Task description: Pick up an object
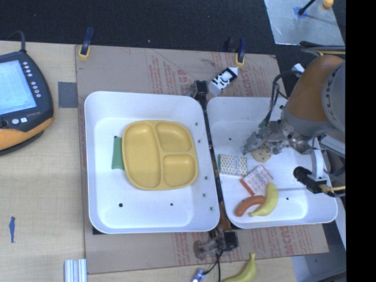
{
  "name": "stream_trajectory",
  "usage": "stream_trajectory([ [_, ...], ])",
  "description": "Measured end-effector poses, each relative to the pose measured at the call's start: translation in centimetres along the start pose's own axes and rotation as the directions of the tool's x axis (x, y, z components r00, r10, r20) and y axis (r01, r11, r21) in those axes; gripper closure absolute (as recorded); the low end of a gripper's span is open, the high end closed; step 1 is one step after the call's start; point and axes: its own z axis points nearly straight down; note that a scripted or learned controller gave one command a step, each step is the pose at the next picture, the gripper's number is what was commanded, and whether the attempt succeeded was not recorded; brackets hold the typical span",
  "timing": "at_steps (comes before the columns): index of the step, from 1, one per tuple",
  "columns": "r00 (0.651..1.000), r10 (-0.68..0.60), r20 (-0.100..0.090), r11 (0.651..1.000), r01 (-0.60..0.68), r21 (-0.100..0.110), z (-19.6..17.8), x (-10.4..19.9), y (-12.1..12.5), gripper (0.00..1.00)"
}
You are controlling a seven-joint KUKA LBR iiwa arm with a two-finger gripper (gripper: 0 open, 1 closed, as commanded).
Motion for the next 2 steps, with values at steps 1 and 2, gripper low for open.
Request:
stream_trajectory([
  [1, 1.0, -0.002, 0.001, 1.0, 0.002, -0.002, -1.33, -0.14, 0.16, 1.0],
  [2, 1.0, -0.003, 0.001, 1.0, 0.003, -0.002, -1.33, -0.13, 0.15, 0.0],
])
